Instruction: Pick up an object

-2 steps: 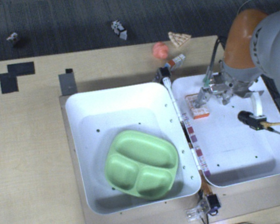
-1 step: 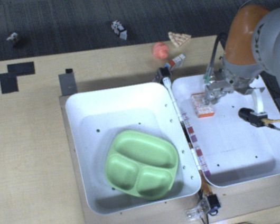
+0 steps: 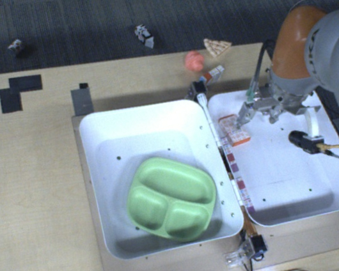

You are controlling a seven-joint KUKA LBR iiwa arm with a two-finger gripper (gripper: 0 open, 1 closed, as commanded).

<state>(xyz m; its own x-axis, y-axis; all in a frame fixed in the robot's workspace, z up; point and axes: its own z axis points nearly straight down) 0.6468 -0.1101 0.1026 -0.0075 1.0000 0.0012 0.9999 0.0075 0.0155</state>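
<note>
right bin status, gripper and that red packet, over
Gripper over right bin, far left corner. Red-and-white packet lies just beside it, no hold seen. Nothing in the way; green plate off in the left bin.

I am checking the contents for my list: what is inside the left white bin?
A green tray with three compartments lies in the left bin, toward its near right corner. The bin floor under the tray is covered, so I cannot tell if anything lies there.
</note>
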